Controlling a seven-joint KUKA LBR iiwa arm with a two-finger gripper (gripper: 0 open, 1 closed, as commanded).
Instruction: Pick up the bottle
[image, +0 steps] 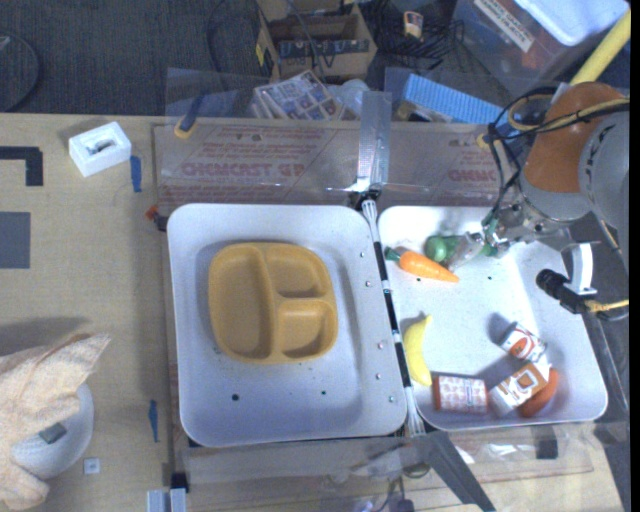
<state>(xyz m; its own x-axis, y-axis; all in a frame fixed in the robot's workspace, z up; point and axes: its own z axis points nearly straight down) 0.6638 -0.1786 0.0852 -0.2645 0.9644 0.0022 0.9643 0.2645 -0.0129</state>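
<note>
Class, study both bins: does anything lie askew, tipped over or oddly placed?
Yes. In the right bin the bottle lies on its side, and the banana sits pressed along the bin's left wall.

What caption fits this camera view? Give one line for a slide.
KUKA arm's gripper poised over the right bin near a green bottle and carrot; yellow divided tray in the left bin.

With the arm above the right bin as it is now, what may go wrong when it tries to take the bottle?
1. The bottle lies on its side against a red-and-white carton near the right bin's lower corner; the fingers may catch the carton too.
2. The gripper hovers at the bin's far edge, beside the carrot and a green item, so a straight descent would likely meet those instead.
</note>
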